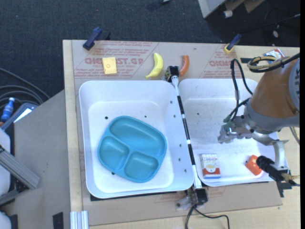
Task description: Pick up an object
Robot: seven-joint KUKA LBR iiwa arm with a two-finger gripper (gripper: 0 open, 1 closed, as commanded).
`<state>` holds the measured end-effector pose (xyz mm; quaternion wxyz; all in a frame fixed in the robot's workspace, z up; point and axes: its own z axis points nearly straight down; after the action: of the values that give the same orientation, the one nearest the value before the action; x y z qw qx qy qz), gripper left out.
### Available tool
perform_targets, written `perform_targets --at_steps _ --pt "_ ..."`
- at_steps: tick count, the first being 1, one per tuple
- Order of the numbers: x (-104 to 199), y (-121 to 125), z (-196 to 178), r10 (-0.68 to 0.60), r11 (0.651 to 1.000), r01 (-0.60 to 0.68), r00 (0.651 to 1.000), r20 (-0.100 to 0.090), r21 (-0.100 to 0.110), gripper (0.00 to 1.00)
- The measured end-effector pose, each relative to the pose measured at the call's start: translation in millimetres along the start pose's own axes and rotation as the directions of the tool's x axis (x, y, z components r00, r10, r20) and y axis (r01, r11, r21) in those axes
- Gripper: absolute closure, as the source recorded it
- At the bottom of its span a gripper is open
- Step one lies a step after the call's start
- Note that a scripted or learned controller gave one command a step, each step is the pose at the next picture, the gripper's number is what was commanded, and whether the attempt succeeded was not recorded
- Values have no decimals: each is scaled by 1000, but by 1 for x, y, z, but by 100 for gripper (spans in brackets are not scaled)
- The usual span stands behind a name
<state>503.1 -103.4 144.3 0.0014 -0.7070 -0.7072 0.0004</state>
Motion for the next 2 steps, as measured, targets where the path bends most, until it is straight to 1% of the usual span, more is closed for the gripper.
perform_targets --at_steps 1,2 --pt "0 0 0 1 1000 -1 1000 0 0 0" --pt "-47 -25 29 2 1000 -2 1000 1 0 0"
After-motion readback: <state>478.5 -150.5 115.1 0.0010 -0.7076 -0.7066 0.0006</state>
